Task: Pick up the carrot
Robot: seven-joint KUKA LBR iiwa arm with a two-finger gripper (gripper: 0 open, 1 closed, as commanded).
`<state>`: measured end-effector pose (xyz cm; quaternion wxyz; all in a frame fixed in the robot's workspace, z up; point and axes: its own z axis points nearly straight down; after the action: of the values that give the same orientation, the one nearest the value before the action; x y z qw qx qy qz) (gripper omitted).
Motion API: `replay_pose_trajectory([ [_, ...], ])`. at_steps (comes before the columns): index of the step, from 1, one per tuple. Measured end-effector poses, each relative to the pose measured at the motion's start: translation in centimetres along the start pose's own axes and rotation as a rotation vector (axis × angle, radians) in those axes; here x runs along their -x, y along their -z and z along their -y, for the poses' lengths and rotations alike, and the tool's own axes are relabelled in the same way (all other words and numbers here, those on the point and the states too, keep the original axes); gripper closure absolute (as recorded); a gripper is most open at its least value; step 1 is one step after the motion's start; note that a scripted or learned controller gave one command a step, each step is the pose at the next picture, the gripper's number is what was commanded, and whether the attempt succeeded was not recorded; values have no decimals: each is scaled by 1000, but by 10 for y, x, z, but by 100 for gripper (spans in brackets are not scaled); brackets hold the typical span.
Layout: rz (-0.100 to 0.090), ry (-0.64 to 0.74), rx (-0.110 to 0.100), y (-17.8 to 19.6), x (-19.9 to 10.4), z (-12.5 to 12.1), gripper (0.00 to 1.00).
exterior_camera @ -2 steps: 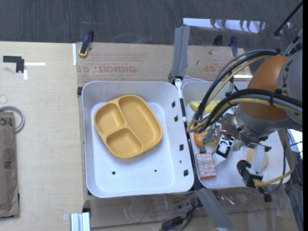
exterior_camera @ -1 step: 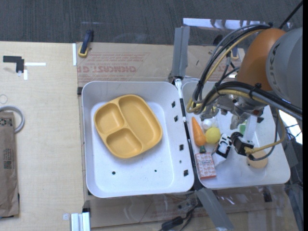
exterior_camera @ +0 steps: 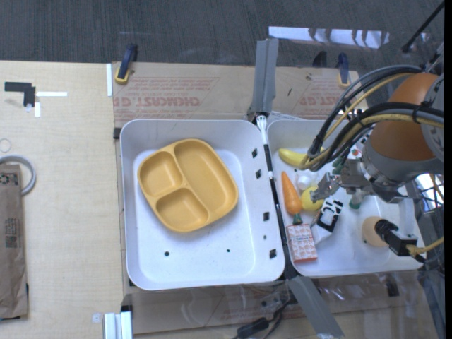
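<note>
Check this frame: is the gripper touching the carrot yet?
Apart. The camera view shows white bin floor between the gripper and the carrot, which lies by the right bin's left wall.

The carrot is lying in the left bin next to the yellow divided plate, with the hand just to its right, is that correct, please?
Not quite: the carrot lies in the right bin, near its left wall, not in the left bin where the yellow divided plate sits. The camera view shows this. The hand is indeed just to the carrot's right.
</note>
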<state>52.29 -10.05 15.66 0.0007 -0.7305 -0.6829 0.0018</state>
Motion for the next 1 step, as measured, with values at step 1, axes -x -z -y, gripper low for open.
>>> replay_pose_trajectory([
  [1, 0, 23, 1, 34, -45, -6, 0],
])
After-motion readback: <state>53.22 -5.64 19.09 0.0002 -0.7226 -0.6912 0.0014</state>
